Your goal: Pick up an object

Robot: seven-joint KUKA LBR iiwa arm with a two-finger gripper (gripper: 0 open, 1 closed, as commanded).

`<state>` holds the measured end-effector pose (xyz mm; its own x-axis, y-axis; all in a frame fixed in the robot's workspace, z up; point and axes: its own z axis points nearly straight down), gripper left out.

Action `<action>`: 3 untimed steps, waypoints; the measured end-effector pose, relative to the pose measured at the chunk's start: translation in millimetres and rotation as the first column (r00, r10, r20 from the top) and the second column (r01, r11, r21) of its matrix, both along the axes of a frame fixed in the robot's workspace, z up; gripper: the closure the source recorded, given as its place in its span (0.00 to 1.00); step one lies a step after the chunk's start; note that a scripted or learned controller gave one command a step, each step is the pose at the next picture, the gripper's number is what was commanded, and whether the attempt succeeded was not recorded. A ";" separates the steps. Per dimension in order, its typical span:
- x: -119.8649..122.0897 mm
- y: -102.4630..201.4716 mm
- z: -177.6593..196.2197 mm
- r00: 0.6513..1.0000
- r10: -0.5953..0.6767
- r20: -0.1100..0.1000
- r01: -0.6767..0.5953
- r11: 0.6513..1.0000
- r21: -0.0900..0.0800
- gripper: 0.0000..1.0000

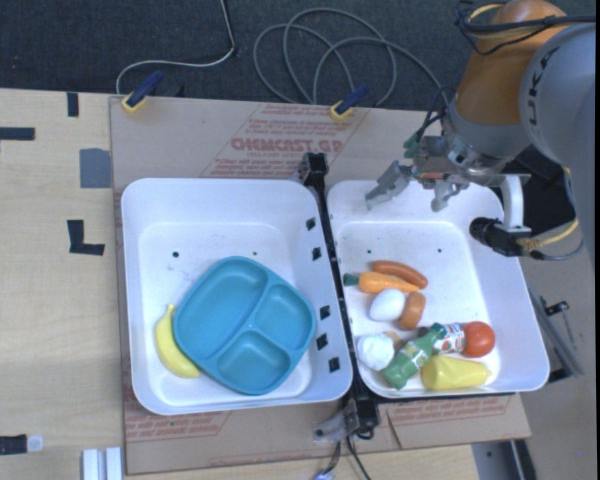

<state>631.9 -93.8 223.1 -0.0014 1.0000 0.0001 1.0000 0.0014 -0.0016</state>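
While the grey arm (540, 78) with its orange band reaches in from the right side, the gripper (415, 188) hangs over the far rim of the right bin (510, 298), with its two fingers (385, 186) spread wide apart and nothing between them. All objects that it could pick lie in the near half of this bin, well apart from the gripper and toward the camera. Closest to the gripper are a toy carrot (380, 282) and an orange-red sausage shape (400, 272), lying side by side. Just below them lies a white egg (385, 306), touching a brown-orange piece (412, 310). Nearer to the front wall there is a second white round thing (376, 350), a green bottle (412, 356) lying tilted, a red tomato (478, 339) and a yellow piece (455, 373) that looks like a lemon or a pepper; I cannot tell which. These last four are packed close, some of them touching. The left bin (150, 218) holds a blue divided plate (244, 324), and a yellow banana (172, 346) lies partly under the left edge of the plate. Both bins stand on a brown cardboard sheet (270, 143), and thin grey cables (310, 48) curl on the dark floor behind it.
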 end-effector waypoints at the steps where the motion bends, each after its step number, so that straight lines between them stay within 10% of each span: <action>1: -46.1 -10.1 -61.6 1.000 -0.002 -0.008 0.002 1.000 0.000 0.00; 2: -85.8 -39.4 -141.9 1.000 -0.003 0.002 0.003 1.000 -0.002 0.00; 3: -132.9 -43.4 -136.2 1.000 -0.001 0.009 0.001 1.000 -0.002 0.00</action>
